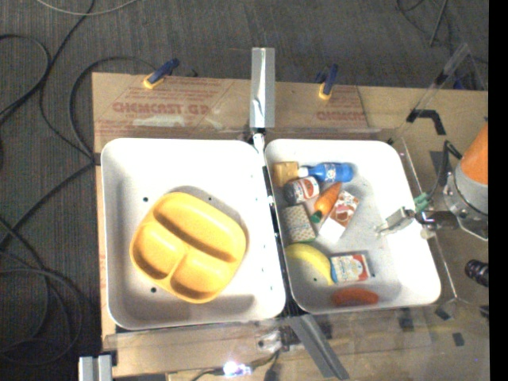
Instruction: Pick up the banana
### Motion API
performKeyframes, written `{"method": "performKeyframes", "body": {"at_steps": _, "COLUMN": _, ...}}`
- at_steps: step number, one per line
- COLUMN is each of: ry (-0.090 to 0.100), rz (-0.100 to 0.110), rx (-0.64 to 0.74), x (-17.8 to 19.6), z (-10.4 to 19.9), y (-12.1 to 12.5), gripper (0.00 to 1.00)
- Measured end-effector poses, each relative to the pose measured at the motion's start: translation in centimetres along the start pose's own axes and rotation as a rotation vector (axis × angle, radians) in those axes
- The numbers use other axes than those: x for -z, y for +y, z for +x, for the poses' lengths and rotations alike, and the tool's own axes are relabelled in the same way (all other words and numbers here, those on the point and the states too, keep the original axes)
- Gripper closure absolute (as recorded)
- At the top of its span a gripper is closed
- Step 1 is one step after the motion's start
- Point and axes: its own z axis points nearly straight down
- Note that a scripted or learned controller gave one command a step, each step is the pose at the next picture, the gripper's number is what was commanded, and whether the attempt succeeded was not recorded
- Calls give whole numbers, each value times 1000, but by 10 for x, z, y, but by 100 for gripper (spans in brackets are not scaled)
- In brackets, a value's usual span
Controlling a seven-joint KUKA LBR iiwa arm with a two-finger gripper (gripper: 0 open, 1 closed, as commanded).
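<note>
The gripper (399, 219) sits low at the three o'clock edge of the right bin (394, 159), and whether it is released or clenched I cannot tell at this scale; nothing shows in its grasp. Behind it, the arm's orange band (484, 159) peeks in at the edge. Working outward: the banana (308, 262) lies at roughly eight o'clock from the gripper, down by the bin's bottom left, tucked against the divider. A small carton (350, 267) lies just beside it on the right, a red sausage-like piece (355, 296) below that. Above, a cluster: blue bottle (329, 171), can (300, 190), carrot (326, 200). To do this well, I'd say approach from above, straddle the banana across its narrow width, and stay clear of the carton. The left bin (119, 165) carries a yellow tray (189, 245).
</note>
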Motion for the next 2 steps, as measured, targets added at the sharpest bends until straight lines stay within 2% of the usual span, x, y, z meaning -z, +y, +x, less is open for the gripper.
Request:
{"method": "performKeyframes", "body": {"at_steps": 1, "ry": 1, "rz": 0, "rx": 44, "x": -88, "z": 73, "y": -4, "gripper": 0}}
{"method": "performKeyframes", "body": {"at_steps": 2, "ry": -10, "rz": -10, "rx": 212, "x": -114, "z": 102, "y": -2, "gripper": 0}}
